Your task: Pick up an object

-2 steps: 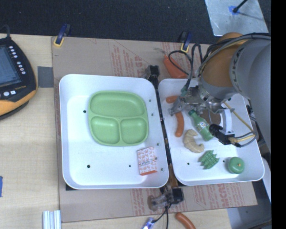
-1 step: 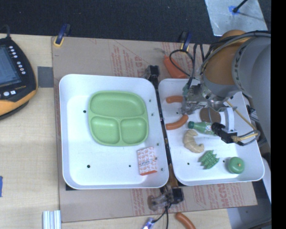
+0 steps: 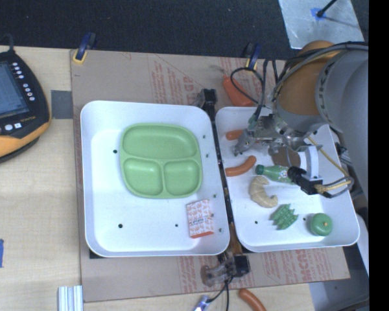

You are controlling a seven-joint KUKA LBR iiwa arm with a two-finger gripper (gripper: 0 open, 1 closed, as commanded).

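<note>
Pincer (image 3: 249, 142) low in right bin (image 3: 350, 238), grip state unclear; sausage (image 3: 240, 167) just below it, so descend squarely, centred, clear of the green bottle (image 3: 275, 172) alongside.

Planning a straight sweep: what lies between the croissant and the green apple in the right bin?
In the camera view, a green spiky toy lies between croissant and apple.
</note>
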